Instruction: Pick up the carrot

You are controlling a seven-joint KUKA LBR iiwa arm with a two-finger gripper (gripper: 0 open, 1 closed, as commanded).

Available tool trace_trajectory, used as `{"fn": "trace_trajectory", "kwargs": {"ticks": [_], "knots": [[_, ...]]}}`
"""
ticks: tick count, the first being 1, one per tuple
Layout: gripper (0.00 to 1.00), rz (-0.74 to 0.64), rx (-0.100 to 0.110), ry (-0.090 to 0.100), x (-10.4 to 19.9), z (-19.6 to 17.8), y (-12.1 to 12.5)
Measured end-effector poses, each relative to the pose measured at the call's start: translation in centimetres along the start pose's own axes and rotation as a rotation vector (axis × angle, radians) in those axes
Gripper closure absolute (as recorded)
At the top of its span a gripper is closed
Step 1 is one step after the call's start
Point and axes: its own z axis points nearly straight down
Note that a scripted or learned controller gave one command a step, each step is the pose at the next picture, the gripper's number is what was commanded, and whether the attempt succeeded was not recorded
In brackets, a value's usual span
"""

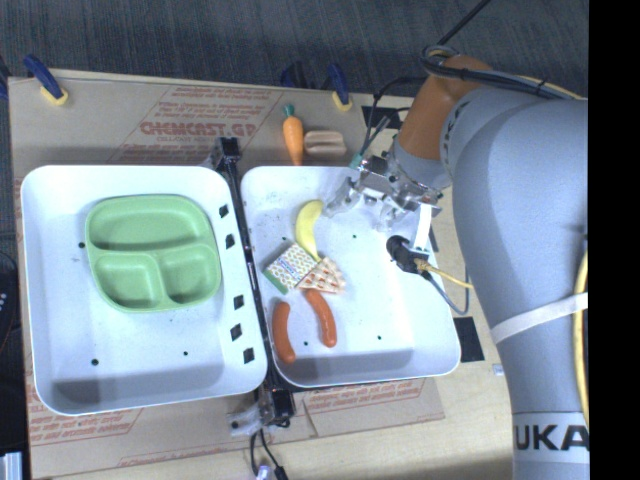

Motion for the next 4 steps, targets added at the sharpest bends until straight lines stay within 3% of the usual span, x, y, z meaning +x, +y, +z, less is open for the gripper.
{"fn": "trace_trajectory", "kwargs": {"ticks": [1,2,3,4], "knots": [[1.00,-0.004,0.003,0.000,0.1,-1.0,0.0],[1.00,0.425,0.001,0.001,4.2,-2.7,-5.9],[1.00,0.295,-0.004,0.000,0.5,-12.1,-5.1],[1.00,0.365,0.001,0.000,6.4,-5.9,-10.1]]}}
